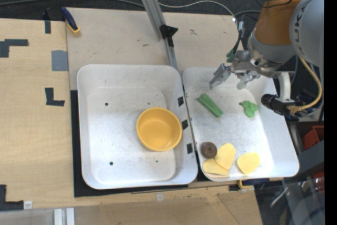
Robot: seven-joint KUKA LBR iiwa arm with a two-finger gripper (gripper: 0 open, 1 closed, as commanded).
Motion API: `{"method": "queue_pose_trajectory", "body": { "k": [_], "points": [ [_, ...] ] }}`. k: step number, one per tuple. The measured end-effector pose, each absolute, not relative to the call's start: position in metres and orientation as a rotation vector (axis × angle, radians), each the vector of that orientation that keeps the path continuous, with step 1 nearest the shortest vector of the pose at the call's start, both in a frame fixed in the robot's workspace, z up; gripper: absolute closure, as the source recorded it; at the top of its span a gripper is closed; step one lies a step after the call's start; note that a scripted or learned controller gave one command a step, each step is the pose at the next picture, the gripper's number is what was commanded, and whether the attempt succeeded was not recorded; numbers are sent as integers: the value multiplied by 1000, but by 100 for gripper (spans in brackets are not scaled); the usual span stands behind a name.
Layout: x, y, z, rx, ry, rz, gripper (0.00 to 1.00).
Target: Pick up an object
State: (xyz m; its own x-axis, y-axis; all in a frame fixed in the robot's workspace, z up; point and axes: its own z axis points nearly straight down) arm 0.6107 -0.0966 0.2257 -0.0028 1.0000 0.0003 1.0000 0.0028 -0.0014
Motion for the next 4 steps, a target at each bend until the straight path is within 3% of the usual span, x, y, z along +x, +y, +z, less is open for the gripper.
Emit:
{"method": "queue_pose_trajectory", "body": {
  "k": [1, 2, 3, 4],
  "points": [
    [611, -97, 226, -2218, -2224, 1, 0],
    [617, -98, 178, -2216, -2221, 8, 0],
    [609, -89, 119, -2215, -2220, 9, 0],
    [611, -90, 90, -2224, -2229, 0, 0]
  ]
}}
